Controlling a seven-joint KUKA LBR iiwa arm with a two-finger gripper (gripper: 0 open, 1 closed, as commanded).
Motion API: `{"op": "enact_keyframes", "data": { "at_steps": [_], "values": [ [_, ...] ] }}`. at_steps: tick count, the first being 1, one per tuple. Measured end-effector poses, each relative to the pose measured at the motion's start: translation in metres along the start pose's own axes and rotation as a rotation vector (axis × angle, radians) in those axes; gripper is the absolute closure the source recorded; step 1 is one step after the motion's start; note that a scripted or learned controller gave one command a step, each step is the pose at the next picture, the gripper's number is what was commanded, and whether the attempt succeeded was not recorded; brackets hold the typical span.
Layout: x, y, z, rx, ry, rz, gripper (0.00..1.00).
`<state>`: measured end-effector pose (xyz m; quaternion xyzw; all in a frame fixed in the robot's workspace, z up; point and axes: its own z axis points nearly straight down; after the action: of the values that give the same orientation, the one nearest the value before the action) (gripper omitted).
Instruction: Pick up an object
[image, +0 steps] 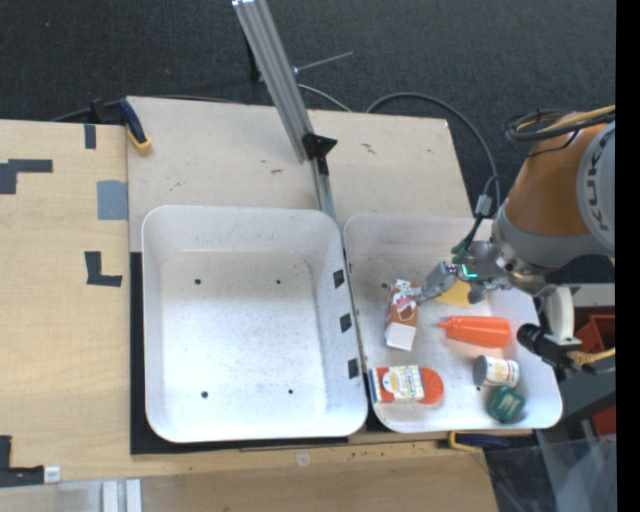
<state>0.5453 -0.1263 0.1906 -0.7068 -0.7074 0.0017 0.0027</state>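
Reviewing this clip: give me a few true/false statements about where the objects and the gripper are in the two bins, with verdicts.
1. The orange bottle lies in the right bin. True.
2. The left bin holds the red and white carton. False: the carton is in the right bin.
3. The gripper is over the right bin. True.
4. The green object lies at the right bin's far edge. False: the green object is in its near right corner.
5. The small can lies beside the green object. True.
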Motion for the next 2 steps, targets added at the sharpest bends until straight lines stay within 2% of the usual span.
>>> {"op": "enact_keyframes", "data": {
  "at_steps": [1,2],
  "values": [
    [0.000,0.001,-0.002,-0.004,-0.001,-0.001,0.00],
    [0.006,0.008,0.056,0.000,-0.001,-0.001,0.00]
  ]
}}
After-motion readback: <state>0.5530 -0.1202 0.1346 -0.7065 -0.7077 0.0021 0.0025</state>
